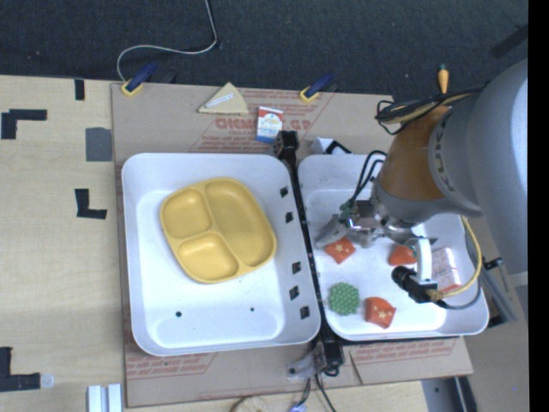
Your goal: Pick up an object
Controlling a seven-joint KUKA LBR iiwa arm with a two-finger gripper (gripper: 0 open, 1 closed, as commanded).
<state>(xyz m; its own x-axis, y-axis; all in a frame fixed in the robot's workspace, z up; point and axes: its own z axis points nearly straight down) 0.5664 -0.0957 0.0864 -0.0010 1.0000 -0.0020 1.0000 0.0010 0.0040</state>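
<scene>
Overhead view of the desk (51, 230): the left bin (141, 256) at centre frame holds a yellow divided plate (217, 228), and the right bin (326, 174) holds a red block (340, 250) at its left centre, a green ball (344, 298) below it, a second red block (379, 312) at lower centre and an orange piece (401, 255) partly hidden beside the arm. The arm (446, 157) enters from the right of the frame, its pincer (347, 227) low over the right bin just above the upper red block; whether it is spread or closed cannot be told, and nothing is seen between its tips. A small carton (269, 124) and a tan wedge (226, 100) lie above the bins at upper centre.
</scene>
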